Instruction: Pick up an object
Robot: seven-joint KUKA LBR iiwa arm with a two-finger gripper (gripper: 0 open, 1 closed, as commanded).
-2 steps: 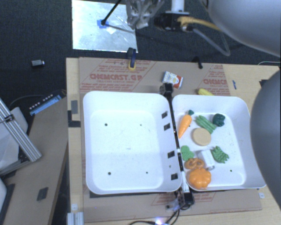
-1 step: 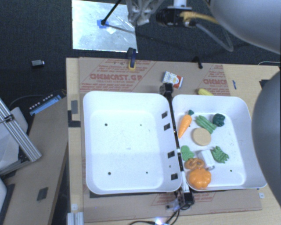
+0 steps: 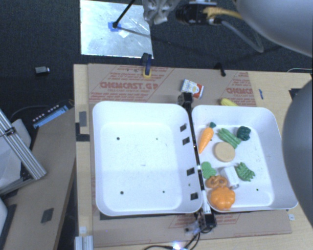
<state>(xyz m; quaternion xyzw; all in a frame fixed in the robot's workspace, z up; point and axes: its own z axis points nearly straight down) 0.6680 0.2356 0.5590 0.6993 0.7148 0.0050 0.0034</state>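
Right bin (image 3: 266, 117): holds all the toy food, crowded toward its left wall.
Nearest, 7 o'clock corner: orange pepper (image 3: 222, 197), touching a pretzel (image 3: 216, 182) just above it.
Centre of bin: small white block (image 3: 230, 175), green leafy piece (image 3: 244, 172) at its 3 o'clock, another green piece (image 3: 208, 169) at its 9 o'clock, tan round disc (image 3: 225, 152) at its 12 o'clock.
Far part: carrot (image 3: 206, 138) at 11 o'clock, green bean pod (image 3: 229, 137), dark broccoli (image 3: 243, 132) at 1 o'clock.
Left bin (image 3: 142, 156): bare white floor.
Table (image 3: 122, 83) beyond the bins: yellow banana (image 3: 228, 102), small white-and-red carton (image 3: 191, 88).
End effector (image 3: 157, 14): at 12 o'clock, top edge, well apart from the bins; cannot tell how far open, nothing visibly held.
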